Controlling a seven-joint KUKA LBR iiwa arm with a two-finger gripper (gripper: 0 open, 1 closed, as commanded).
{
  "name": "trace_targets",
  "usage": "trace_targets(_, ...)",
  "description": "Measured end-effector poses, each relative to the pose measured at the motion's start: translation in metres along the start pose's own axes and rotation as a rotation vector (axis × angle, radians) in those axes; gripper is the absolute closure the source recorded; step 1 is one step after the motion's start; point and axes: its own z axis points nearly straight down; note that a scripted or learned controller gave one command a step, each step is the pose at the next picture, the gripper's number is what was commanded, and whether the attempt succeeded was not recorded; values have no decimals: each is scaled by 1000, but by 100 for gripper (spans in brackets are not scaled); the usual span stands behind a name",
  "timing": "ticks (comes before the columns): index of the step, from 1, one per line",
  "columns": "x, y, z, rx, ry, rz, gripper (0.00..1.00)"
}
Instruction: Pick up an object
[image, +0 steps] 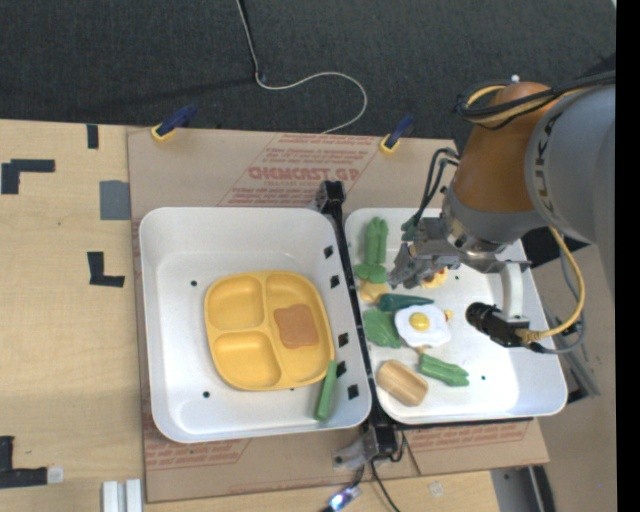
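Since the claw (412, 268) hangs at the right bin's (540, 400) ten o'clock, grip state untellable, the light, stiff, slippery toy egg (421, 325) is best pinched across its rim.

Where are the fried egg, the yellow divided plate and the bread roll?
fried egg (421, 324): camera view, on its yolk.
yellow divided plate (240, 303): camera view, on its bare upper-left compartment.
bread roll (401, 382): camera view, on its top middle.

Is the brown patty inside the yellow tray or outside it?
Inside: the brown patty lies in the yellow tray's right compartment.
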Motion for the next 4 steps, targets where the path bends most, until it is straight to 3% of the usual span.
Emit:
trace_targets(1, 28, -23, -21, -2, 1, -1, 100)
trace_targets(2, 31, -11, -3, -1, -2, 2, 100)
trace_targets(3, 21, -23, -14, -2, 0, 3, 100)
trace_targets(4, 39, -14, -14, -3, 0, 1, 100)
